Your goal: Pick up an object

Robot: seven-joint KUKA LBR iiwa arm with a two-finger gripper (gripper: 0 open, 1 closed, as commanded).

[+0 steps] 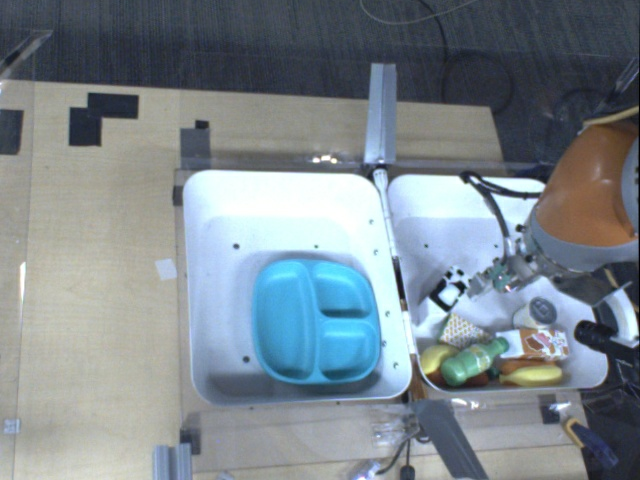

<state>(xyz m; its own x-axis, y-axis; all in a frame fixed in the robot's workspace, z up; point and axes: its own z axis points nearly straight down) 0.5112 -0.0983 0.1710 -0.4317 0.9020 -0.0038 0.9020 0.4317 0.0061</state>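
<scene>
Nothing lifted yet: the gripper [452, 290] hovers above the green bottle [470, 360] (fingers' state unclear), lower right.

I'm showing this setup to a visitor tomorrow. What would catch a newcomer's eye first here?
Probably the bright blue divided tray, lying alone in the left bin. Next, the arm's orange band at the right, above the right bin. Then the colourful clutter along that bin's near edge, including a green bottle and a yellow banana.
</scene>
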